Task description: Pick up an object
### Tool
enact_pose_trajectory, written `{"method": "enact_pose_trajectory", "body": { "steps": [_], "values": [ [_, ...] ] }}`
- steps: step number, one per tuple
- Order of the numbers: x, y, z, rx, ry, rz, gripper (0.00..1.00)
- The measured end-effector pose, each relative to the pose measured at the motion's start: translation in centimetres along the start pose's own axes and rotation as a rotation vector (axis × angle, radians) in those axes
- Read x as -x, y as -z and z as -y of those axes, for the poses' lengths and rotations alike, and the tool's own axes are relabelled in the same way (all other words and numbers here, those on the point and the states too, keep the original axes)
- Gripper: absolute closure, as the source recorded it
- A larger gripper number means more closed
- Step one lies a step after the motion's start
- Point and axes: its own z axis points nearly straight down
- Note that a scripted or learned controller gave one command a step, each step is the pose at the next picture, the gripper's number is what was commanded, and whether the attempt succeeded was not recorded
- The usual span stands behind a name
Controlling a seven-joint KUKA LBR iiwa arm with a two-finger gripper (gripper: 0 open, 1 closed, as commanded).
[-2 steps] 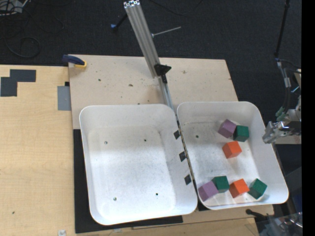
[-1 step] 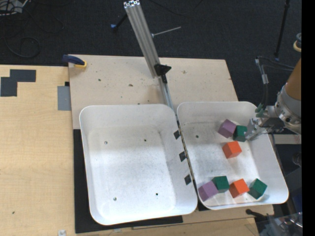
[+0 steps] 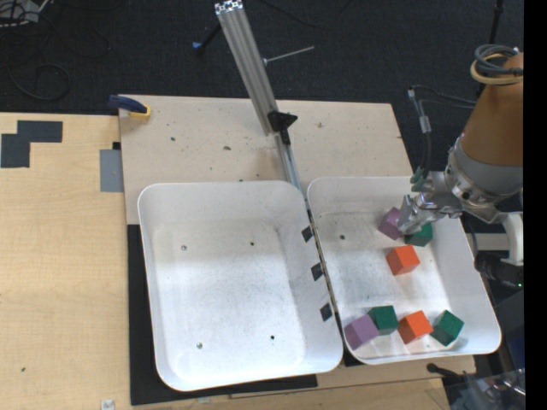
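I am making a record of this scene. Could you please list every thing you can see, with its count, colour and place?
bins: 2, white, side by side on the bench; left bin, right bin
purple blocks: 2, right bin; one at the gripper, one near the front
green blocks: 3, right bin; one by the gripper, two at the front
orange blocks: 2, right bin; middle, front
metal bar: 1, silver, slanting behind the bins
clamp: 1, blue and yellow, bench's back left corner
gripper: 1, grey, low in the right bin

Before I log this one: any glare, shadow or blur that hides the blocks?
Camera view: the left bin floor is washed bright; the blocks stay readable, but the purple block and a green one blur into the gripper; beyond the bench the background is dark.
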Motion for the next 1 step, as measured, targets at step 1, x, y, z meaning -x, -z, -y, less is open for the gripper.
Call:
{"method": "enact_pose_trajectory", "body": {
  "steps": [1],
  "values": [
    [-4.36, -1.67, -1.08, -0.004, -0.002, 0.000, 1.00]
  ]
}}
